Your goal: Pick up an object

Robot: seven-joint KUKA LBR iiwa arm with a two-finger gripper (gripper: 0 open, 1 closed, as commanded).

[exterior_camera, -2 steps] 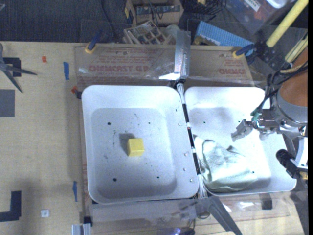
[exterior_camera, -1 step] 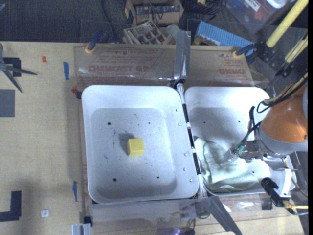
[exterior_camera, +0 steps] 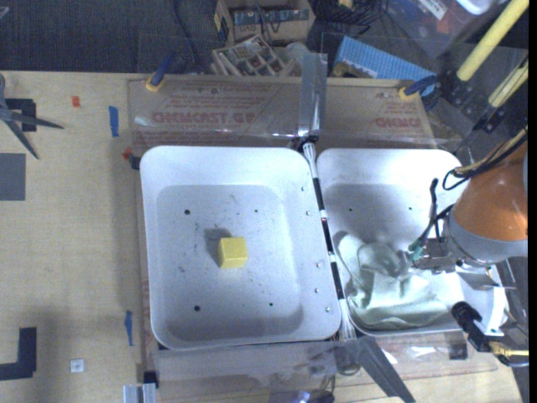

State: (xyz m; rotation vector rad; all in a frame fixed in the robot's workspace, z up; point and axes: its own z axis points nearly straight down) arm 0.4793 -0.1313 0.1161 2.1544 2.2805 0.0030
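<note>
Counter: pale wooden counter [exterior_camera: 67,250] carries 2 shallow white bins side by side, their inner rims touching along a centre seam.
Left bin: square white plastic bin [exterior_camera: 168,175], rounded corners, floor flecked with dark specks and a few small holes.
Yellow block: small yellow cube-shaped block [exterior_camera: 233,252] sits flat near the middle of the left bin's floor, casting a short shadow to its upper left. It is well apart from all 4 walls, with open floor on every side.
Right bin: second white plastic bin [exterior_camera: 377,183]; the far half of its floor is bare and brightly lit.
Cloth: crumpled pale greenish-white cloth-like heap [exterior_camera: 394,296] lies in the near half of the right bin, pressed toward the near wall and the centre seam. Its material is hard to tell.
Arm: grey arm with an orange band [exterior_camera: 497,208] comes in from the right, over the right bin's right edge.
Hand: the hand [exterior_camera: 411,259] is low over the right bin, at the upper edge of the crumpled heap; blur and glare hide the tips, so I cannot tell whether it is spread or pinching anything.
Far edge: clear plastic sheet with red lettering [exterior_camera: 226,112] lies flat behind both bins.
Counter margins: blue tape marks [exterior_camera: 113,122] and dark tools [exterior_camera: 21,120] at far left, well apart from the bins.
</note>
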